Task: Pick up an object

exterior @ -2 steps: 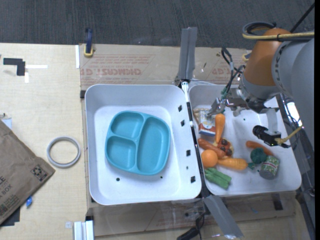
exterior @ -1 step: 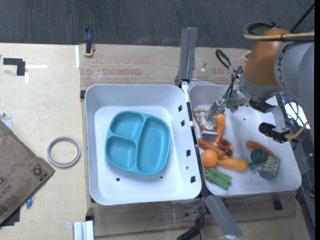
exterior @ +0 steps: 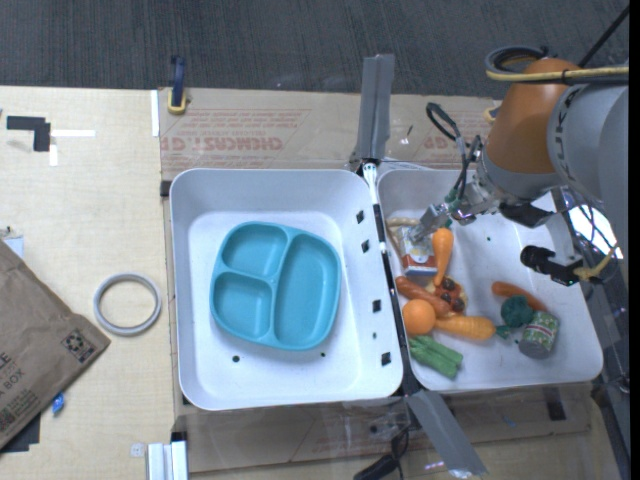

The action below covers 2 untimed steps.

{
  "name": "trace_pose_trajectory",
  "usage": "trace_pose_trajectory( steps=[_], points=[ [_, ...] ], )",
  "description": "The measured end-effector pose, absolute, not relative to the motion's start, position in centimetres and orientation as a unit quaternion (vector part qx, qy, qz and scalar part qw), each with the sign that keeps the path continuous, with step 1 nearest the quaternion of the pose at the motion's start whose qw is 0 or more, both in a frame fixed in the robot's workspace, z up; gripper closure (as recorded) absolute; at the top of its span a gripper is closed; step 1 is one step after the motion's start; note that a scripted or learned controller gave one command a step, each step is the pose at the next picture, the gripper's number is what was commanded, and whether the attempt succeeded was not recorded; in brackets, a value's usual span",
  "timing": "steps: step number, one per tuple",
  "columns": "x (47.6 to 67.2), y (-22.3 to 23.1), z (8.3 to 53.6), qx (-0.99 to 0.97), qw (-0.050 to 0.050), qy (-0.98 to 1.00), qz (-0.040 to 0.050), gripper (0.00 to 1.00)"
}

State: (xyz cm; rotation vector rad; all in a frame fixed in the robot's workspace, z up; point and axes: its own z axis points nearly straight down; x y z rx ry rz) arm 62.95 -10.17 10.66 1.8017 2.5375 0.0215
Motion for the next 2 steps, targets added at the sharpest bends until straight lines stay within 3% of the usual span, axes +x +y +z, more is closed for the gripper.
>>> trace_pose_trajectory(
  steps=[1, 2],
  points=[
    [63.01, -10.22, 10.63, 0.519, 0.015, 0.855, 0.0063, 0.00],
    [63.02, -10.29, 11.58, 0.520, 0.014, 0.854, 0.0062, 1.00]
  ],
)
